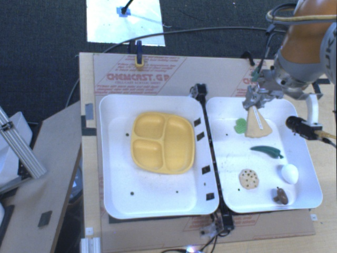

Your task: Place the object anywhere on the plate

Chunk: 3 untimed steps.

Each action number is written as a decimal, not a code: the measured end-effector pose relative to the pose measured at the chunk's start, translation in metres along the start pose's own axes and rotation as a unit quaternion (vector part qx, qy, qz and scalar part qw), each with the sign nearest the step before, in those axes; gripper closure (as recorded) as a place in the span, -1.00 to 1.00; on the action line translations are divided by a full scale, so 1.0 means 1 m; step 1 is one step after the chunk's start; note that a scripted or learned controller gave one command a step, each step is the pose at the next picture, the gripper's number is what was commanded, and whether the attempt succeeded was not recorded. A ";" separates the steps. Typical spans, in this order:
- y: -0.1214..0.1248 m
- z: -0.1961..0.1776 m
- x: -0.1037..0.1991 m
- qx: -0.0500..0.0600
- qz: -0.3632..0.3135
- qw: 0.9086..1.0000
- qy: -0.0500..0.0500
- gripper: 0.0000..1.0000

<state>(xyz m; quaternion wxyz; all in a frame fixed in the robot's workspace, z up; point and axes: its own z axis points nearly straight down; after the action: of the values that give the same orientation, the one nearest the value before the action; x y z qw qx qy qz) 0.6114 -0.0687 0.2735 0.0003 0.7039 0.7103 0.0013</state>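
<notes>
Tool (256, 103) hangs by the right bin's (310, 157) far edge, above the wedge (258, 125); its grip is unclear. Plate (162, 142) lies in the left bin (118, 162), open room around.

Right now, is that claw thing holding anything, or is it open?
Gripper: over the right bin, at the top of the tan wedge-shaped piece; open, shut or holding cannot be told from this view.

Position: one fixed camera above the surface (158, 73)
Direction: looks down at a slant
Distance: far enough to take in both bins (118, 194) whole
Arm (308, 30): enters from the right
</notes>
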 end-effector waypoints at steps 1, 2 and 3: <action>-0.008 -0.001 0.046 0.000 0.001 1.000 -0.001 1.00; -0.023 0.004 0.106 0.001 -0.001 1.000 0.000 1.00; -0.030 0.010 0.150 0.001 0.000 1.000 0.000 1.00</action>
<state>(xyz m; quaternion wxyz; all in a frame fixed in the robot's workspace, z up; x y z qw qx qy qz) 0.5799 0.0806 0.2639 0.0000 0.7042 0.7100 0.0007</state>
